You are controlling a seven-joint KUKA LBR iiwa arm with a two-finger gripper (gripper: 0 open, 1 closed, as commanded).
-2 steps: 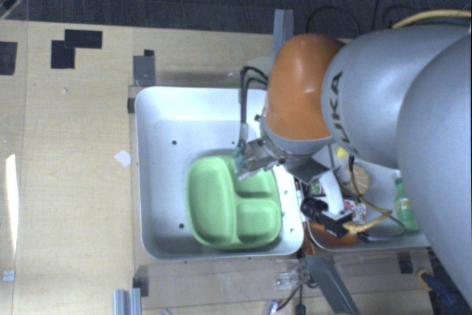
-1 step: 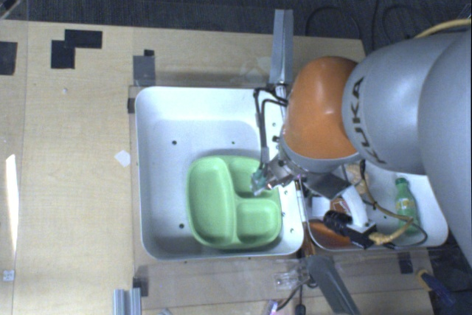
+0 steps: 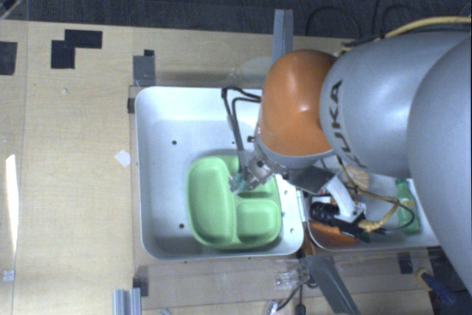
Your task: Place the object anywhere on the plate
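Claw (image 3: 243,182) hangs low over the green divided plate (image 3: 221,203) in the left bin (image 3: 158,158); its spread cannot be told, nor the object made out. Judged as the placing step: next, release onto the plate and lift clear.

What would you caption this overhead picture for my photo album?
Grey-and-orange arm lowers its claw over a green divided plate in the left white bin.
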